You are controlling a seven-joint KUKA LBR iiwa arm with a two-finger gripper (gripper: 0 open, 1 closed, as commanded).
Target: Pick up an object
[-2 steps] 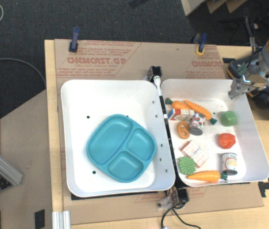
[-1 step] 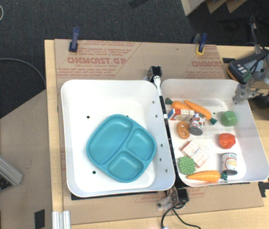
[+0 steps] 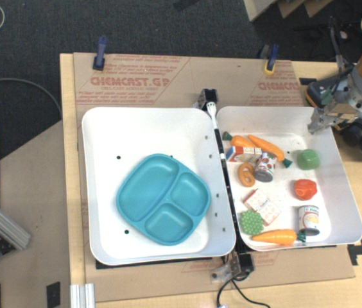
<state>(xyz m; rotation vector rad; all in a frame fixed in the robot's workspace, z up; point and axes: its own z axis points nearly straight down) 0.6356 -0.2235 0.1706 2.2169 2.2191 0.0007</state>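
Observation:
The right bin (image 3: 348,201) holds several toy foods. A carrot (image 3: 264,146) and an orange box (image 3: 242,151) lie at its far left, with a small can (image 3: 266,167) and an orange ring (image 3: 246,174) beside them. A green ball (image 3: 307,159) and a red tomato (image 3: 305,188) lie toward the right. Near the front are a second can (image 3: 309,219), a pink-white packet (image 3: 262,205), a green knobbly piece (image 3: 251,222) and another carrot (image 3: 275,237). My gripper (image 3: 316,122) hangs over the bin's far right corner, above and apart from the green ball, with nothing seen in it.
The left bin (image 3: 97,172) holds a blue divided plate (image 3: 163,199). A black clip (image 3: 208,99) sits where the bins meet at the back. Blue clamps (image 3: 99,51) (image 3: 271,59) pin the cardboard base. Cables trail off the front edge (image 3: 232,281).

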